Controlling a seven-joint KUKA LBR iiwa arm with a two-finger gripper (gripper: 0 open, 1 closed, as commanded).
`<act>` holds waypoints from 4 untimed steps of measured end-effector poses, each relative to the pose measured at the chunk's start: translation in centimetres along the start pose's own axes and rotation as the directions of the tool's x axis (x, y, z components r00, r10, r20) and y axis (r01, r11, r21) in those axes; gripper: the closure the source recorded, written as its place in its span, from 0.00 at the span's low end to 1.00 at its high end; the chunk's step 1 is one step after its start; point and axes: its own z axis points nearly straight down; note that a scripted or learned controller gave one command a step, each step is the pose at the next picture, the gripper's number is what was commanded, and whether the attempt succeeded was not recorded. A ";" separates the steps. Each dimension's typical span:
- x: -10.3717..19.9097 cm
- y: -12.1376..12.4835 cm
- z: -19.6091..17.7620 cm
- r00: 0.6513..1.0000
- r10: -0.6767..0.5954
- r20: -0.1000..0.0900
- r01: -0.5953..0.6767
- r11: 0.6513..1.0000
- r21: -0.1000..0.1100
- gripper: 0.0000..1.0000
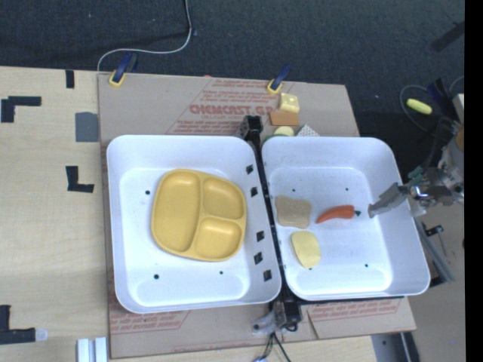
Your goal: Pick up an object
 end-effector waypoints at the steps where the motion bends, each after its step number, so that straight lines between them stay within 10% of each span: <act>1: 6.3 1.4 7.1 1.000 -0.005 -0.004 0.005 1.000 0.007 0.00; 2: 10.0 1.5 17.8 1.000 -0.001 0.003 0.001 1.000 -0.003 0.00; 3: 10.2 -0.3 17.3 1.000 0.000 0.002 0.000 1.000 -0.006 0.00; 4: 5.9 3.0 13.4 1.000 0.002 0.003 -0.002 1.000 -0.005 0.00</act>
